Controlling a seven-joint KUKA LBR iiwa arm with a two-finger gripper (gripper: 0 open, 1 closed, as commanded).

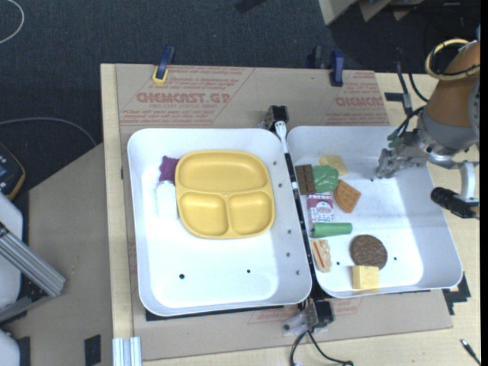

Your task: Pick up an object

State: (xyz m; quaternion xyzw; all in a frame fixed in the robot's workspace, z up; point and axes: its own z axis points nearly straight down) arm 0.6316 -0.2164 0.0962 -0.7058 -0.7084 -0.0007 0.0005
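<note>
While nothing is sitting between the fingers, the arm is hanging over the right bin's far corner, and the pick is turning on what is lying below and to the camera's left of it.

Near edge: a yellow block (pixel 366 277) is lying by the right bin (pixel 427 239) front rim, with a brown round patty (pixel 368 249) touching it just behind.

Near-left cluster: a hot dog (pixel 321 255) is lying along the divider side, and a green stick (pixel 332 229) is lying crosswise behind it, its long axis running left to right.

Middle: a red-and-white packet (pixel 320 205), an orange cracker (pixel 348 196), a green piece (pixel 325 177) and a brown bar (pixel 305 178) are crowding together.

Left bin: a yellow divided tray (pixel 225 191) is resting in the left bin (pixel 221 288), with a purple item (pixel 168 167) beside it.

Far right: the gripper (pixel 390 163) is hovering over bare bin floor, fingers looking narrow and holding nothing.

Key relation: the cracker is seeming to be the nearest target, lying to the camera's left and slightly nearer than the fingertips, apart from them.

Judgement: a short move leftward and down is probably being called for.
</note>
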